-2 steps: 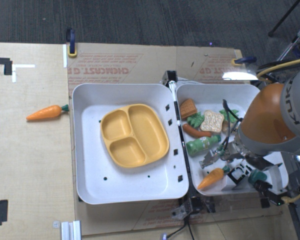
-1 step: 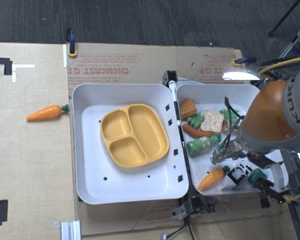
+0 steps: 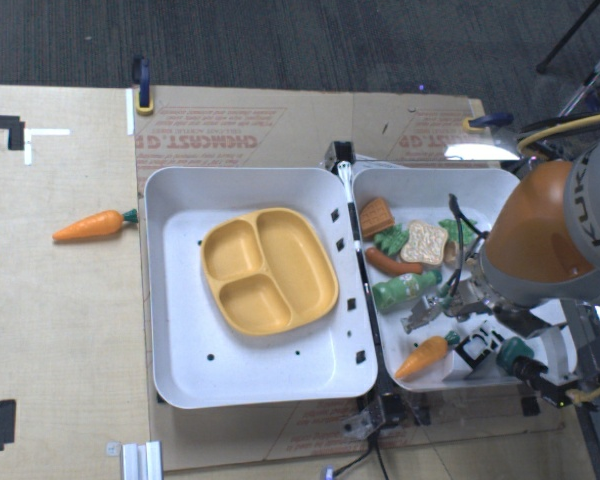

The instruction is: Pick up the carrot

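Note:
An orange carrot [image 3: 421, 357] lies in the right bin [image 3: 500, 180] near its front left corner, pointing toward the front edge. My gripper [image 3: 447, 325] hangs low over the right bin, just above and to the right of this carrot, and nothing is seen held in it. The arm's orange band [image 3: 540, 230] covers the bin's right part. A second carrot [image 3: 91, 226] with a green top lies on the bench outside the bins, to the left of the left bin [image 3: 170, 298].
A yellow divided plate [image 3: 270, 269] sits in the left bin. The right bin also holds a green bottle [image 3: 404, 290], a sausage [image 3: 389, 261], a bread slice [image 3: 424, 244], a brown piece [image 3: 376, 215] and green leafy toys [image 3: 389, 238], crowded behind the carrot.

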Controlling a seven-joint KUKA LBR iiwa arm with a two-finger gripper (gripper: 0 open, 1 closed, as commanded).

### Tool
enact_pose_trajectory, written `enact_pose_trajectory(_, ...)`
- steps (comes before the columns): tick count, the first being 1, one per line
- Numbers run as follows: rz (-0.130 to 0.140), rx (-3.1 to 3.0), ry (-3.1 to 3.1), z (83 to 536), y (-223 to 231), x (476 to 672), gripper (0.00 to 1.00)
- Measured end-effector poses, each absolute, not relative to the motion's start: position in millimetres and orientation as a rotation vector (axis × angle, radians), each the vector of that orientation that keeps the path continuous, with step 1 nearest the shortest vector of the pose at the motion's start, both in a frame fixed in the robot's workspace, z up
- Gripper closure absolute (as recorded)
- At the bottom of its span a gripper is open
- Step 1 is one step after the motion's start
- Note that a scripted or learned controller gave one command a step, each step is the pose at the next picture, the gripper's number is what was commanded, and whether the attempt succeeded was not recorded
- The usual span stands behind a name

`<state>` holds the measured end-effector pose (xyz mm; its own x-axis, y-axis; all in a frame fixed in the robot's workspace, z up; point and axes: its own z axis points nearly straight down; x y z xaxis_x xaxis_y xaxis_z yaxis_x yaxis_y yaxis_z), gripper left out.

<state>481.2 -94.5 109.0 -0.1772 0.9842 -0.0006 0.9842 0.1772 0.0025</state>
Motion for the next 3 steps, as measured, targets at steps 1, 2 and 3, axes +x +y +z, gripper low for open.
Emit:
enact_pose_trajectory(1, 0.0, 1.829, 2.557, 91.8, -107.9, 477.8, 0.0)
enact_pose_trajectory(2, 0.003, 1.834, 2.549, 100.9, -108.6, 479.9, 1.0)
enact_pose_trajectory(3, 0.002, 1.835, 2.548, 100.9, -108.7, 479.8, 0.0)
